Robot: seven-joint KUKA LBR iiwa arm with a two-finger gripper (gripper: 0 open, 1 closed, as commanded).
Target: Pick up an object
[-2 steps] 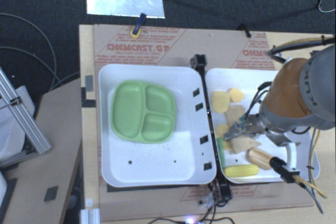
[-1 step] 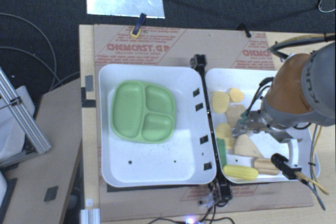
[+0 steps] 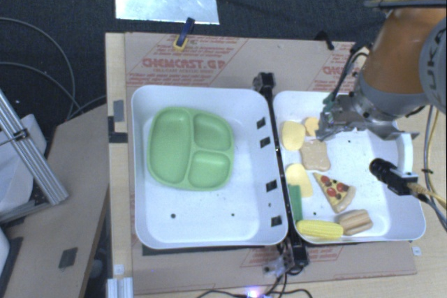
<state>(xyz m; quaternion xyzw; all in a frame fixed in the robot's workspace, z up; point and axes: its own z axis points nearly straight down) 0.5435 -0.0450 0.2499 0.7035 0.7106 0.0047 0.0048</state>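
Toy food in the right bin, arm hanging over the far end of it

The arm was the biggest thing there — grey, with its orange band, leaning in from the right over the right bin. Beside it lay the left bin, holding a green divided plate and nothing the arm seemed concerned with. The gripper hung low over the far left part of the right bin, just above a pale yellow piece and close to a tan slice like toast. From where I stood I could not tell whether it was released or clenched, and I saw nothing caught in it

The pickable things all sat in the right bin, bunched toward the divider: a yellow rounded piece, the toast, a second yellow piece, a pizza wedge, a green stick along the wall, a corn cob and a sausage at the near end. They looked like play food — light and stiff, I'd guess, with smooth skins that might slip. The flat pieces offered only thin edges, so pinching across their narrow width seemed the sensible hold. The sausage and corn looked the easiest, taken across the middle, though the corn lay hard against the wall
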